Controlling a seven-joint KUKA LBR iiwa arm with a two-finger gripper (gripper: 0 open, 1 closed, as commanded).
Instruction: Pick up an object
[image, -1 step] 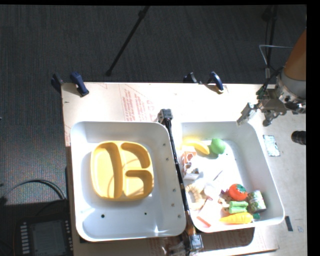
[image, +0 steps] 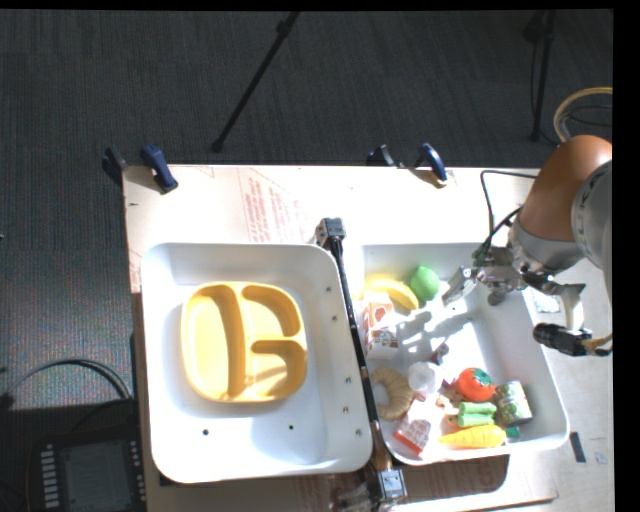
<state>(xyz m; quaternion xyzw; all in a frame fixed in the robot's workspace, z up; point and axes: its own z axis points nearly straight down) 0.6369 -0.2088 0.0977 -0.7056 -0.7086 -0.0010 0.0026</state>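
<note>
A dark grey carpeted floor surrounds the bench (image: 290, 195), whose pale top carries red printing and blue clamps (image: 157, 166) along its far edge. Two shallow white bins sit on it side by side. The left bin (image: 180, 270) holds a yellow divided plate (image: 243, 340) lying flat near its middle. The right bin (image: 535, 395), taken here as the landmark, holds a clutter of small toys.

The arm (image: 565, 200) enters over the right bin's far right corner, its orange band above the wrist. The gripper (image: 462, 285) hangs over the far half of that bin, pointing toward its centre. Its fingers are hard to separate from the bright white floor and their own shadow, so I cannot tell whether they are spread or pressed together, and nothing can be seen pinched between them. Whether the tips touch anything is also unclear.

Inside the right bin, a green ball-like toy (image: 425, 281) lies near the far wall, just beside a yellow curved piece (image: 392, 292). A red-and-white carton (image: 377, 325) rests against the bin's left wall. A beige ring (image: 392, 392) lies nearer the front left. A red tomato-like toy (image: 475, 383) sits toward the front right, with a yellow corn-like piece (image: 473, 436) close to the front wall.
</note>
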